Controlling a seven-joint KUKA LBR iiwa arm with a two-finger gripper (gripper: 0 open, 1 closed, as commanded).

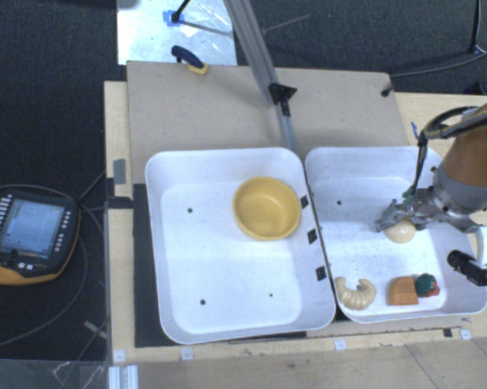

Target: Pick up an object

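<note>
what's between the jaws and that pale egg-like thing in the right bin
Nothing visible. The gripper sits right at the pale round object in the right bin. The croissant and orange block lie nearer the front wall, off to the side.

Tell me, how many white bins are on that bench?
2. The left bin holds a yellow bowl; the right bin sits beside it, under the gripper.

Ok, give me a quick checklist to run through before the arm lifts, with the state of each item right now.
1. Gripper over right bin: ok.
2. Gripper at the pale round object: ok.
3. Object seen between the fingers: cannot tell.
4. Croissant apart from the gripper: ok.
5. Orange block with the red-green piece apart from the gripper: ok.
6. Yellow bowl in left bin, out of the way: ok.
</note>
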